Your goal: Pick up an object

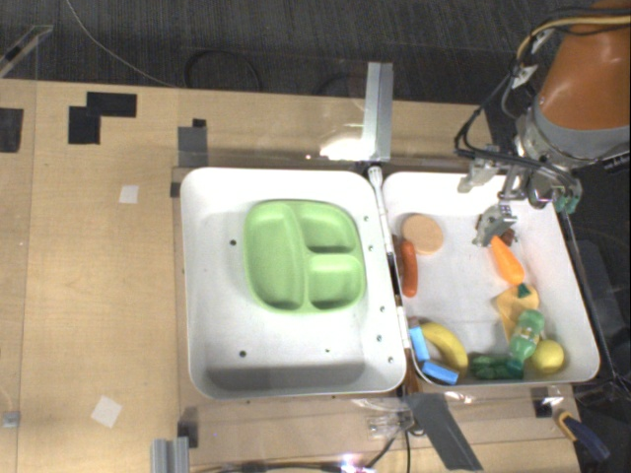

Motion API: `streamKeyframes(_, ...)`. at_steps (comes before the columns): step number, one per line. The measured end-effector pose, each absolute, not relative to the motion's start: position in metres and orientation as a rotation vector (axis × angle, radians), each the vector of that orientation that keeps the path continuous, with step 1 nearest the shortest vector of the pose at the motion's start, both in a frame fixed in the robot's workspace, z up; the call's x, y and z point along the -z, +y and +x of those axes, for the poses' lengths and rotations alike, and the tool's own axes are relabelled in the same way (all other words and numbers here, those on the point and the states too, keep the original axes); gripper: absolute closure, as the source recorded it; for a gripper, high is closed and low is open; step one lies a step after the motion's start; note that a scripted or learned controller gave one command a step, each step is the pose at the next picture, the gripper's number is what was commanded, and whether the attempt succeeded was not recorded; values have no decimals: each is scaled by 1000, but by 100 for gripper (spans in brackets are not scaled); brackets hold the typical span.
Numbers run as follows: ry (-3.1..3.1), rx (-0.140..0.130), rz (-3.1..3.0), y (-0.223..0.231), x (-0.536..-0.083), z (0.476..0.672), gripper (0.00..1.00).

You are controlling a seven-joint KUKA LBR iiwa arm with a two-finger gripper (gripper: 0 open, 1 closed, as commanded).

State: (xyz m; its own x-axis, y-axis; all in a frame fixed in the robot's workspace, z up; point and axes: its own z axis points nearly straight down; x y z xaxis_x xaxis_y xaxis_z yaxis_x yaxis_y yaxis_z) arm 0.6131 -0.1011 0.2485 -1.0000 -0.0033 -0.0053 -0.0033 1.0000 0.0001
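My gripper (496, 227) hangs over the upper right part of the right bin (449, 187), its fingertips just above the top end of an orange carrot (507, 261). Nothing shows between the fingers. Elsewhere in this bin lie a round tan cookie (424, 233), a red-orange sausage (408, 267) along the left wall, a yellow banana (445, 343), a blue piece (431, 357), a green bottle (525, 333), a dark green item (488, 367), a yellow wedge (513, 304) and a yellow lemon (547, 356).
The left bin (207, 304) holds a green divided plate (302, 253). A metal post (379, 111) stands behind the divider between the bins. The arm's orange band (587, 77) looms over the right bin's far right corner.
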Motion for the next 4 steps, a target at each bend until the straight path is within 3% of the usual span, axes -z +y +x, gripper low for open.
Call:
streamKeyframes(1, 3144, -4, -152, -141, -103, 620, 0)
streamKeyframes(2, 3119, 7, -210, -176, -90, 544, 0)
streamKeyframes(3, 3119, 7, -105, -193, -90, 504, 0)
streamKeyframes(4, 3116, 13, -109, -161, -91, 499, 0)
